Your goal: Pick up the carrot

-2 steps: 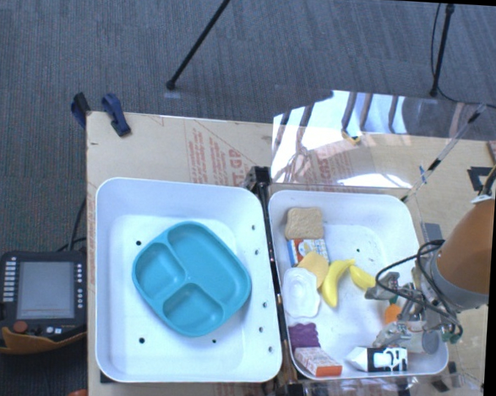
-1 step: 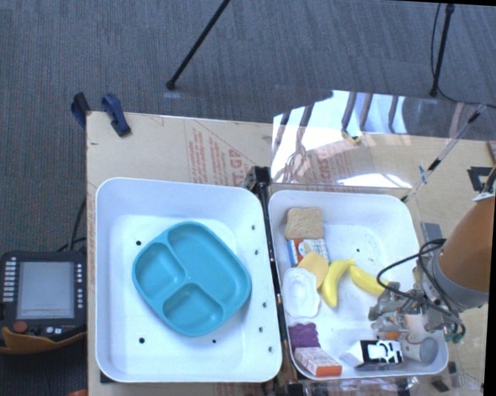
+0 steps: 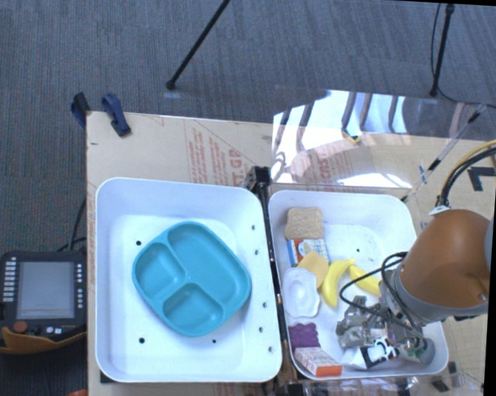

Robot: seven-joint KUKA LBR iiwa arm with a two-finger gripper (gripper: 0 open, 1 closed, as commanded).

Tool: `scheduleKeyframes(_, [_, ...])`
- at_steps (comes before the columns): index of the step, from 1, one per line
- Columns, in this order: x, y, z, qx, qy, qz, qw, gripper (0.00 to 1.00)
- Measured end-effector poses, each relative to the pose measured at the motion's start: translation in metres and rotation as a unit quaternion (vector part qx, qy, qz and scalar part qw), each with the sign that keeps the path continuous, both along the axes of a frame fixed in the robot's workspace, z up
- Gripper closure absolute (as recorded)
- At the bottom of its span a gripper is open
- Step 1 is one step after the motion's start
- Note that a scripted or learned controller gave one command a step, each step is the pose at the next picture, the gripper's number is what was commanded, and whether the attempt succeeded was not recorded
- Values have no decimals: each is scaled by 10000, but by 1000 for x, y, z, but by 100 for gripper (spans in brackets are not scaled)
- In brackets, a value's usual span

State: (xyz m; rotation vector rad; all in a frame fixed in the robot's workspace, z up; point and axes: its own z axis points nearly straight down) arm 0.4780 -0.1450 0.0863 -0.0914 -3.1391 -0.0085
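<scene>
My gripper (image 3: 367,334) is low in the right bin (image 3: 399,214), near its front right corner, hanging from the orange-banded wrist (image 3: 447,259). It hovers just right of a purple piece (image 3: 304,333) and above a small white and orange block (image 3: 317,361). I cannot pick out a clear carrot shape among the items. The wrist covers the right part of this bin and hides what lies beneath it.
The right bin also holds a bread slice (image 3: 304,223), a yellow wedge (image 3: 313,263), a banana (image 3: 335,280) and a white piece (image 3: 301,291). In the left bin (image 3: 115,217) lies a blue divided plate (image 3: 192,277). A pendant (image 3: 42,293) sits off the bench's left.
</scene>
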Motion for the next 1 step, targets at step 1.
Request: scheduleKeyframes(1, [12, 60, 1, -16, 4, -1500, 9887, 100])
